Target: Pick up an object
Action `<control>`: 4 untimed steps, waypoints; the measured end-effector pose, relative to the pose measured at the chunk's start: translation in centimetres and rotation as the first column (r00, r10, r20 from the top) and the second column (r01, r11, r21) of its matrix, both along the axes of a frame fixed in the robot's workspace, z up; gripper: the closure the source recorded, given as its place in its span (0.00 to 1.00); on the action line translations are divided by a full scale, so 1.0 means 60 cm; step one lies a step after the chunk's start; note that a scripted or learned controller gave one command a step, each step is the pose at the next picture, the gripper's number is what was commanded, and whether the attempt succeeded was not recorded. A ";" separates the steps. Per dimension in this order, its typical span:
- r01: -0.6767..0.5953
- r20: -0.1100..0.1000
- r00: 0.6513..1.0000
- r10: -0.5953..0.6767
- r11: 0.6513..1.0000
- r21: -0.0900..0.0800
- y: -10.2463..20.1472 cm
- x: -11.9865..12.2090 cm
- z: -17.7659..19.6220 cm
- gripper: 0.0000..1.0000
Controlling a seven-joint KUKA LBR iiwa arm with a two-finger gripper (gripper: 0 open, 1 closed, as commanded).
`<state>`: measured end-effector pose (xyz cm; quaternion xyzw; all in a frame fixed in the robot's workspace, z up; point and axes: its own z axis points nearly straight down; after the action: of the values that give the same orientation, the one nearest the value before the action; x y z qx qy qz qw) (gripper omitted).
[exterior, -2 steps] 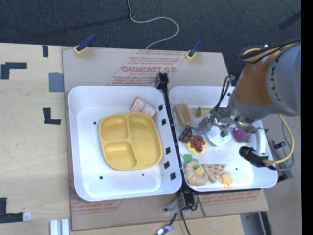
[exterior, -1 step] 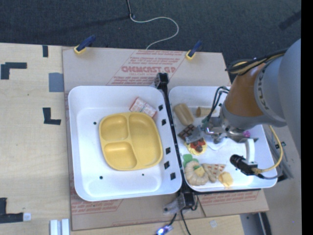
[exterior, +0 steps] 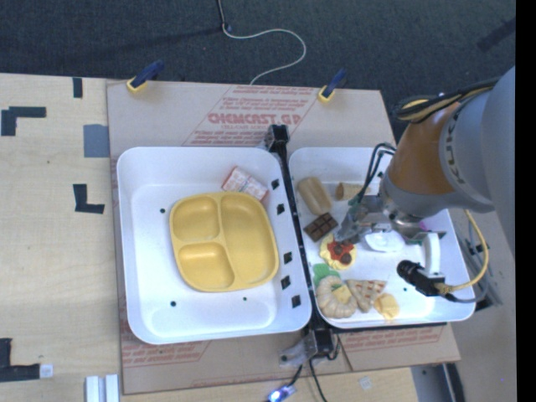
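The right bin (exterior: 456, 312) holds several toy foods: a tan bread roll (exterior: 315, 193), a brown chocolate bar (exterior: 320, 225), a yellow pizza slice with red toppings (exterior: 337, 255), a croissant-like piece (exterior: 334, 295), a wedge sandwich (exterior: 367, 291) and a yellow cheese bit (exterior: 387, 306). My gripper (exterior: 348, 231) reaches down from the right, its tips just above the pizza slice and beside the chocolate bar. Nothing shows between its fingers.
The left bin (exterior: 138, 174) bears a yellow divided plate (exterior: 223, 241) and a small pink-and-white packet (exterior: 245, 182) behind it. A black divider clip (exterior: 277, 136) sits between the bins. The arm's grey body and orange band (exterior: 423, 162) cover the right bin's far corner.
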<state>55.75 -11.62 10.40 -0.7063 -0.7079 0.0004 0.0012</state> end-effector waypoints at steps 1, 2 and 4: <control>0.003 0.004 1.000 -0.003 1.000 -0.001 -0.010 -0.008 0.076 1.00; 0.001 0.007 1.000 -0.001 1.000 -0.002 -0.013 -0.001 0.180 1.00; -0.003 -0.001 1.000 0.003 1.000 0.000 0.081 -0.039 0.191 1.00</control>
<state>53.43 -6.77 21.86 -0.7051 -0.7091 0.0008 0.0018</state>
